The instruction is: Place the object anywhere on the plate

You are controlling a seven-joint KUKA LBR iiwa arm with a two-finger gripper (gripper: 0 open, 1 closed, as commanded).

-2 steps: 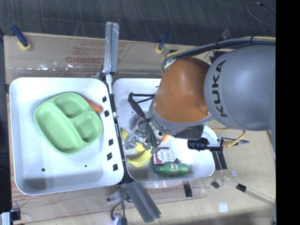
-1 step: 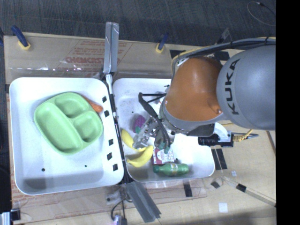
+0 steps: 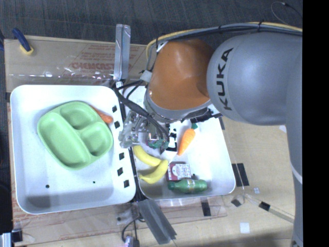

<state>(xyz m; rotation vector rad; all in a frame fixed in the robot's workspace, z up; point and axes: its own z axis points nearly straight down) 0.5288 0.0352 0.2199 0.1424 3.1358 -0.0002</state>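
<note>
A green divided plate [image 3: 76, 133] lies in the left bin [image 3: 31, 189]. An orange piece [image 3: 105, 117] rests at the plate's right rim. The right bin [image 3: 223, 163] holds a yellow banana [image 3: 148, 163], an orange carrot [image 3: 186, 140], a dark red packet [image 3: 178, 171] and a green bottle [image 3: 188, 185]. My gripper [image 3: 141, 133] hangs low over the right bin's left side, just above the banana, under the grey arm and its orange band [image 3: 177, 76].
A metal post [image 3: 122, 50] stands behind the divide between the bins. The arm's big grey body [image 3: 257, 71] covers the back of the right bin. Black cables [image 3: 128, 94] run near the wrist. A blue item [image 3: 21, 40] lies at the bench's far left corner.
</note>
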